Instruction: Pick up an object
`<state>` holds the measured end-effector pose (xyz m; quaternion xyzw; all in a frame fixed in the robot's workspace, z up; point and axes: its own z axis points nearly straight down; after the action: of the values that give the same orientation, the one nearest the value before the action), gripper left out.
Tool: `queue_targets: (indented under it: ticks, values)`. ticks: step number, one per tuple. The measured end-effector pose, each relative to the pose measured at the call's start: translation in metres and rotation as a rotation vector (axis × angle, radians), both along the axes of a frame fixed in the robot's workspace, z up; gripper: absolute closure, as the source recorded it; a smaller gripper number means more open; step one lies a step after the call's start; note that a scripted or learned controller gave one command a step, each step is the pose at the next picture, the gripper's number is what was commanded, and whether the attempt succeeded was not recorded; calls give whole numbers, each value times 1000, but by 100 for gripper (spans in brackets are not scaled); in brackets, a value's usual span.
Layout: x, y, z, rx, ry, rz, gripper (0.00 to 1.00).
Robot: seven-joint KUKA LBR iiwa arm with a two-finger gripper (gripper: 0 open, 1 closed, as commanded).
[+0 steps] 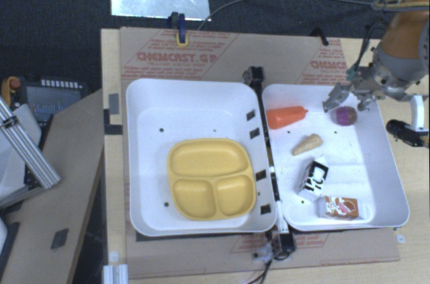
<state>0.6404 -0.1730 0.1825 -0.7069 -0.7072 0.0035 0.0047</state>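
Over the right bin [393, 175] hangs the hand [349, 100], fingers apart, just above 1 purple ball [346, 116]. Nearby lie 1 carrot [286, 116], 1 cone [307, 144], 2 packets. Left bin [144, 142] holds 1 yellow tray [210, 178].

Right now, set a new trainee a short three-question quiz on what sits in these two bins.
1. True or false: the yellow divided tray lies in the left bin.
2. Which item lies nearest the gripper?
A. the purple ball
B. the orange carrot
C. the brown snack packet
3. Fill in: the black-and-white carton lies in the ____ bin.

Key
1. True.
2. A; the purple ball lies just below the gripper, at the far end of the right bin.
3. Right.
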Motion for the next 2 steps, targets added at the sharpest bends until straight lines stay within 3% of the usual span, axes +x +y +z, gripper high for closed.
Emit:
queue_targets:
  ticks: [1,2]
  values:
    - [3,0,9,-2,-13,3,0]
    - [1,0,-53,-2,-10,2,0]
